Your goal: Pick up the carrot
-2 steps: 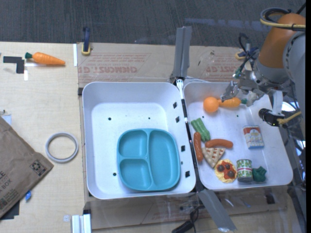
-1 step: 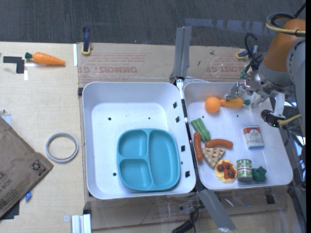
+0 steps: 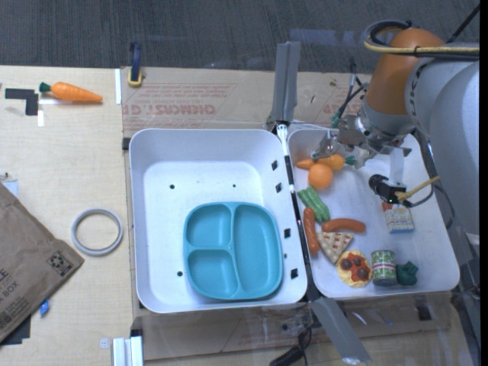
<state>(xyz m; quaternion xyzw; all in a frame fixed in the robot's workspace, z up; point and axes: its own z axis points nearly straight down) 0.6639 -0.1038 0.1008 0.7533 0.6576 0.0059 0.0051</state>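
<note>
A pale wooden bench [image 3: 61, 174] stands against dark grey carpet-like flooring, with a sheet of brown cardboard [image 3: 206, 97] laid beneath two shallow white bins. The cardboard carries red printing, seen upside down and too faint to read with confidence. A folded brown paper item [image 3: 30, 258] at the bench's left edge shows the black letters "BOX" near its lower corner, beside a small square code mark. A grey ring of tape [image 3: 97, 230] lies just beside it.

The left bin [image 3: 152, 166] holds a teal three-section tray [image 3: 232, 250]. In the right bin [image 3: 435, 242] lie toy foods: an orange [image 3: 321, 176], a green pod [image 3: 313, 203], two sausages [image 3: 344, 225], a pizza slice [image 3: 335, 243], a round pizza [image 3: 354, 268], a green-labelled can [image 3: 383, 268] and a small carton [image 3: 398, 219], their printing too small to read.

The grey arm [image 3: 450, 120], orange-banded, reaches in from the right. Its gripper [image 3: 341, 151] hangs low over the right bin's far corner, directly above a small carrot [image 3: 323, 162] lying there against the orange. Whether its jaws are parted or closed on anything cannot be told.

A second carrot [image 3: 70, 92] rests on the bench at far left, well apart from both bins.
</note>
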